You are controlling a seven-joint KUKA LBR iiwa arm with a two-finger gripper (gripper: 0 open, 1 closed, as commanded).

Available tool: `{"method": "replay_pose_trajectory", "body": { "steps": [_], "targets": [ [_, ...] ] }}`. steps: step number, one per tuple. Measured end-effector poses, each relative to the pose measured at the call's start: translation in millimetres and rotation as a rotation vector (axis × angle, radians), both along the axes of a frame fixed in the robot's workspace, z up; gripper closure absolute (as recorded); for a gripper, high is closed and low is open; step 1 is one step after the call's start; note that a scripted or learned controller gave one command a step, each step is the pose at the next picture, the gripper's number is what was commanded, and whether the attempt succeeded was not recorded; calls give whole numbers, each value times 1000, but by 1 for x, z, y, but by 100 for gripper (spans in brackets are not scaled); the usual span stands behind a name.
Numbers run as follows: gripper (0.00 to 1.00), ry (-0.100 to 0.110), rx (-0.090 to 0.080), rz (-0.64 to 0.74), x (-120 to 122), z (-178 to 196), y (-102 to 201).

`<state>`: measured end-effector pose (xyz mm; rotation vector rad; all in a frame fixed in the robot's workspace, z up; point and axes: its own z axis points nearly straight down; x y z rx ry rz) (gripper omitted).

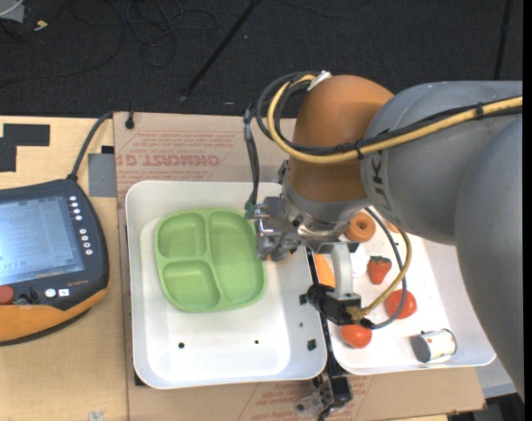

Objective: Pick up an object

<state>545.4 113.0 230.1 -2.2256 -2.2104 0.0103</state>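
The arm reaches in from the right, and its wrist hangs over the divide between the two bins. My gripper (269, 233) is low over the left bin (152, 340), at the right rim of a green divided plate (206, 260). The plate lies flat in that bin. In the right bin (463, 358) lie an orange ring (363, 227), a strawberry (379, 268), two red round pieces (401, 303) (355, 335) and a white-and-grey cylinder (433, 346). An orange piece (321, 271) is partly hidden under the wrist.
A teach pendant (38, 248) with a lit screen sits on the bench left of the bins. Cardboard (178, 152) lies under and behind the bins. The arm's bulk covers the far right part of the right bin.
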Motion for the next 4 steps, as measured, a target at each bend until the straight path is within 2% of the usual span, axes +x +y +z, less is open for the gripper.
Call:
{"method": "replay_pose_trajectory", "body": {
  "steps": [1, 2, 3, 4],
  "targets": [
    [100, 3, 0, -6, 0, 9, -2],
    [100, -1, 2, 14, -58, 22, 74],
    [100, -24, 7, 9, -2, 225, 102],
    [100, 3, -3, 0, -36, 157, 21]
  ]
}}
